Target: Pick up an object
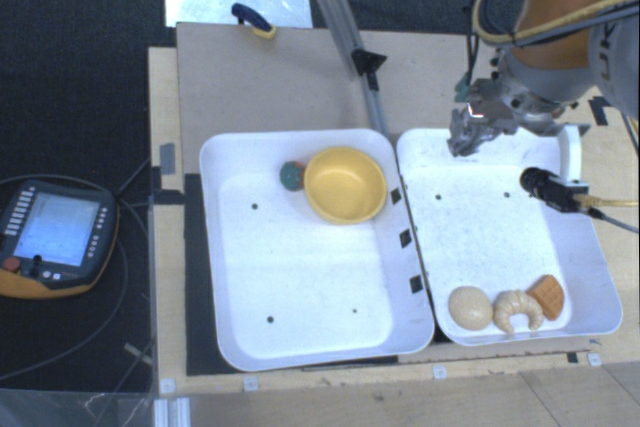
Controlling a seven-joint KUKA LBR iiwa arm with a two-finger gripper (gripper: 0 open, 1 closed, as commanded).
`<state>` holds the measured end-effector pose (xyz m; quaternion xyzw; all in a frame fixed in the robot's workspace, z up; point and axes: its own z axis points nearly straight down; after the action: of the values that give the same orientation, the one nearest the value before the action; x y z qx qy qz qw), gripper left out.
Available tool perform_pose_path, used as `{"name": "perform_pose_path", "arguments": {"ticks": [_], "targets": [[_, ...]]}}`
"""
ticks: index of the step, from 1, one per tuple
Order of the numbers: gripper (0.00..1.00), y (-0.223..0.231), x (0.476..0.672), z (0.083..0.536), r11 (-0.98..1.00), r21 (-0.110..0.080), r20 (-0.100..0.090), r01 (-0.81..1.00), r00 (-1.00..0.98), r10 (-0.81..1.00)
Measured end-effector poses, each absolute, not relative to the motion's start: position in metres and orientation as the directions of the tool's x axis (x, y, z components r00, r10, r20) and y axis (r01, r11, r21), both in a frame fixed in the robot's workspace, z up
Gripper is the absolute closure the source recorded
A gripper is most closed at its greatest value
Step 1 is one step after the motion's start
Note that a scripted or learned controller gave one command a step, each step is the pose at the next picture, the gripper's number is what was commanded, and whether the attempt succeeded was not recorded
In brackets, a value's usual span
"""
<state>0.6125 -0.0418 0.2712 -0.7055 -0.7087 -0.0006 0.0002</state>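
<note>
Hand (466, 143) over right bin's far edge — grip unclear — croissant (517, 309) well apart, near edge.

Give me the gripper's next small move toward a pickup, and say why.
Probably move the gripper toward the near end of the right bin. It hangs over that bin's far edge, with nothing visibly held, while the round bun, croissant and orange waffle piece cluster at the near edge. The bun, on the cluster's open side, looks easiest.
</note>
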Motion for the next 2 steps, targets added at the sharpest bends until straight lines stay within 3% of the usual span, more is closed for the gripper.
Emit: {"name": "perform_pose_path", "arguments": {"ticks": [2], "targets": [[1.0,0.04,0.567,0.254,0.004,-0.001,0.001,1.0,-0.004,1.0]]}}
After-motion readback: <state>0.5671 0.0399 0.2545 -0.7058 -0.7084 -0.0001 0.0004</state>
